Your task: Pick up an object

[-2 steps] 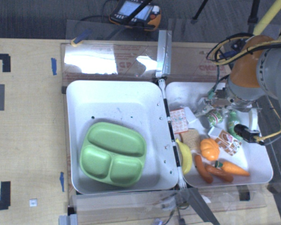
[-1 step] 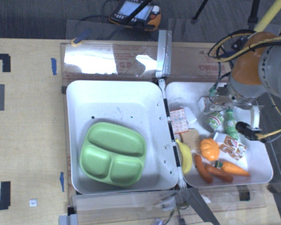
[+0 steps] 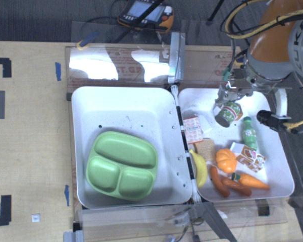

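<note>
The arm [image 3: 280, 39], grey with an orange band, reaches in from the right and hangs over the far part of the right bin [image 3: 288, 178]. The left bin [image 3: 91, 105] carries a green divided plate [image 3: 122, 164] lying flat near its front, with no other object in it. In the right bin the loose things lie toward the front and middle: a carrot [image 3: 250, 181], a green bottle [image 3: 249, 133] lying along the right side, a banana [image 3: 199, 169] against the wall between the bins, a red sausage [image 3: 219, 182] beside it, a small orange pumpkin [image 3: 225, 161], a slice of bread [image 3: 206, 148], a flat snack packet [image 3: 247, 158] and a small red and white carton [image 3: 192, 129]. At the far end of this bin the gripper [image 3: 230, 101] points down, and a small cup [image 3: 228, 113] with a green and red label sits tilted directly under it, its top seeming to lie between the two fingers, which look closed on it. The cup appears to be raised a little off the bin floor, though the slanted view makes this hard to confirm. By that reading the pick is mostly done: a thing has been chosen and grasped, and what is left is to lift it well clear of the bin and show that the hold is firm.
</note>
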You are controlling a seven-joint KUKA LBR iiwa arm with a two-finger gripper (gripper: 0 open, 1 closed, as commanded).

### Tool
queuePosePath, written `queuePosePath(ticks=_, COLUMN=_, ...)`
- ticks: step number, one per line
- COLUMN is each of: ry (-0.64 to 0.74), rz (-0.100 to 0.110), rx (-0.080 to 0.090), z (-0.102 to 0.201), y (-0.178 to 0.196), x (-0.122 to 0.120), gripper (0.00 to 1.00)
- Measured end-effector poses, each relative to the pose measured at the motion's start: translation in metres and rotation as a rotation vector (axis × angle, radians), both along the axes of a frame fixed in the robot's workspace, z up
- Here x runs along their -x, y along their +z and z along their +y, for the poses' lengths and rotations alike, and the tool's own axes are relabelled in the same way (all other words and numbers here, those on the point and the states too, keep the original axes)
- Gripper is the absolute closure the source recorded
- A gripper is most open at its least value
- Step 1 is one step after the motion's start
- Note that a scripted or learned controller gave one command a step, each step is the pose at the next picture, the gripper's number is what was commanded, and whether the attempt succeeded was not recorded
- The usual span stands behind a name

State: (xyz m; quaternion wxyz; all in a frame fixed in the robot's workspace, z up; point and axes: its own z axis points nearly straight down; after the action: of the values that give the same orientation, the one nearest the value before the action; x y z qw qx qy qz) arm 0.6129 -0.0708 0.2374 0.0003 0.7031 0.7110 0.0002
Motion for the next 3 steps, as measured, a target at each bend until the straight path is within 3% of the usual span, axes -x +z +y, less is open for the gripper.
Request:
queuePosePath(ticks=1, ry=0.344, rz=0.002, rx=-0.001, z=0.002, y=0.037, x=0.056, gripper=1.0)
queuePosePath(ticks=2, ry=0.503, rz=0.003, rx=-0.001, z=0.052, y=-0.009, x=0.103, gripper=1.0)
queuePosePath(ticks=3, ry=0.417, rz=0.004, rx=-0.001, z=0.059, y=-0.002, x=0.133, gripper=1.0)
